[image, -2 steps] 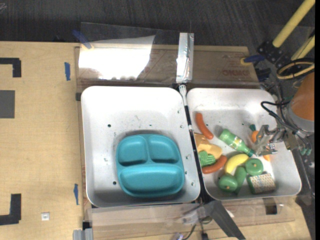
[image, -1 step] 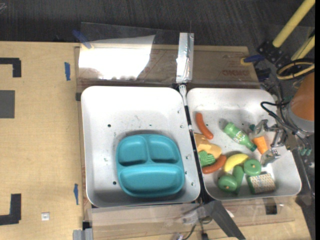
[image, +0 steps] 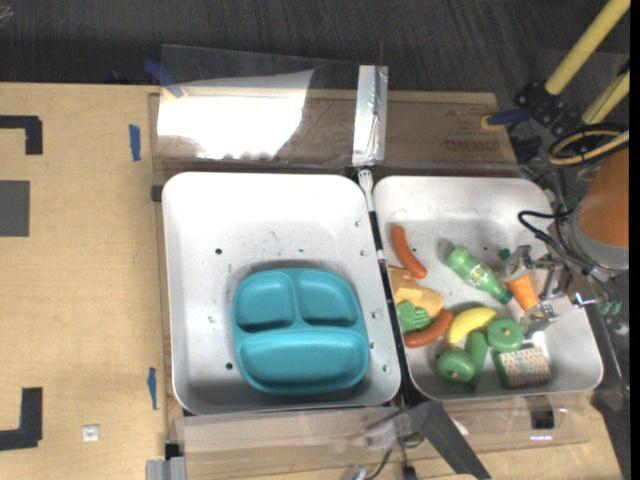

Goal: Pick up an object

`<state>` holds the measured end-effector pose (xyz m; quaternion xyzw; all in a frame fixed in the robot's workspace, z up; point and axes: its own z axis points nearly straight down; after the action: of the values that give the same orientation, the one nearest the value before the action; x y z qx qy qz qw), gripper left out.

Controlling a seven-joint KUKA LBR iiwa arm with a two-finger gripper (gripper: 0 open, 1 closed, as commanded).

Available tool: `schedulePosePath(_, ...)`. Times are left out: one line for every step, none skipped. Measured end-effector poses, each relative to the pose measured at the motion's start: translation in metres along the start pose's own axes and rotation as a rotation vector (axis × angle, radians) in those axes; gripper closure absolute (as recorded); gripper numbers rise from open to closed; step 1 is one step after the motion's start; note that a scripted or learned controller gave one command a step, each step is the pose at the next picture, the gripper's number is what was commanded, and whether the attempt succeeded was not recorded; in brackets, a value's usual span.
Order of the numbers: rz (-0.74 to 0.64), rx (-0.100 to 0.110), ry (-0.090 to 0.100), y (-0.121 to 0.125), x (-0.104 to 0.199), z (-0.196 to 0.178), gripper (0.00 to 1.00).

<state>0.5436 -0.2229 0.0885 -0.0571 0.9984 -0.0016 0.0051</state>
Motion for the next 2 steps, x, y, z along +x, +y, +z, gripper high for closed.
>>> schedulePosePath(-0.001, 0.005, -0.015, -0.0001, -0.0048, -0.0136, 1.0)
schedulePosePath(-0.001, 0.005, -0.013, 0.0001, -0.0044, -0.0128, 0.0)
